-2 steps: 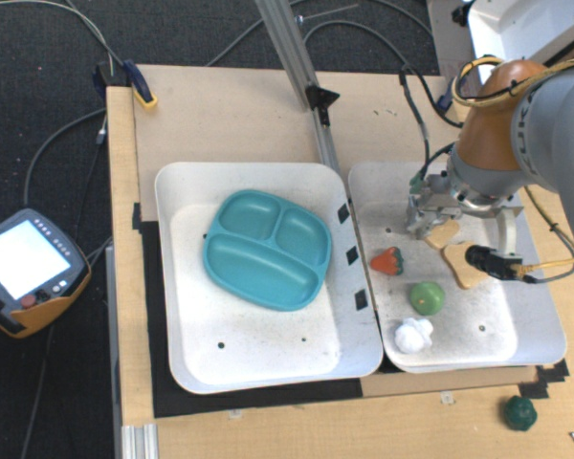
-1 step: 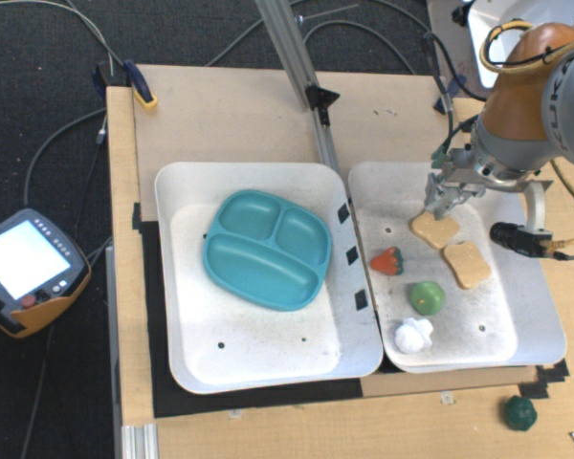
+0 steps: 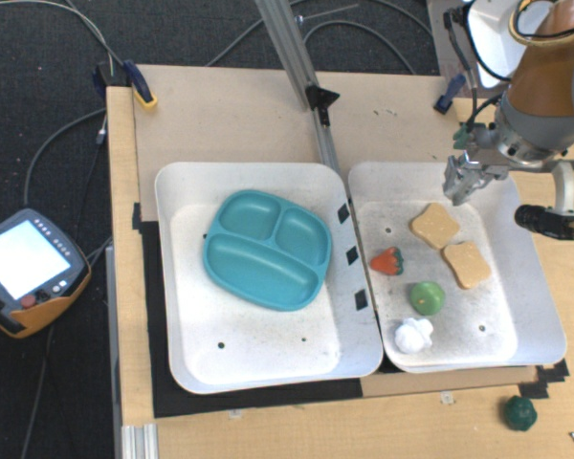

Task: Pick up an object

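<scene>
The left white bin (image 3: 187, 352) carries a teal plastic plate with three compartments (image 3: 266, 249), smooth and rounded, lying near the bin's middle. Across the divide, the right white bin (image 3: 545, 323) holds five small things: a red strawberry-shaped toy with a green cap (image 3: 387, 262) by its left wall, a white knobbly lump (image 3: 413, 336) near the front edge, a glossy green round fruit toy (image 3: 426, 297) just behind that, and two tan bread-like slabs, one squarish slab (image 3: 434, 226) and one longer slab (image 3: 467, 264), matte and flat, almost touching corner to corner.

The grey two-finger gripper (image 3: 459, 187) hangs over the back of the right bin, nothing between its fingers; their spread is too small to judge. The squarish slab lies nearest, just forward and slightly left of the tip, so it looks the likeliest pick. A dark green ball (image 3: 519, 412) sits on the bench outside the bin's front right corner.
</scene>
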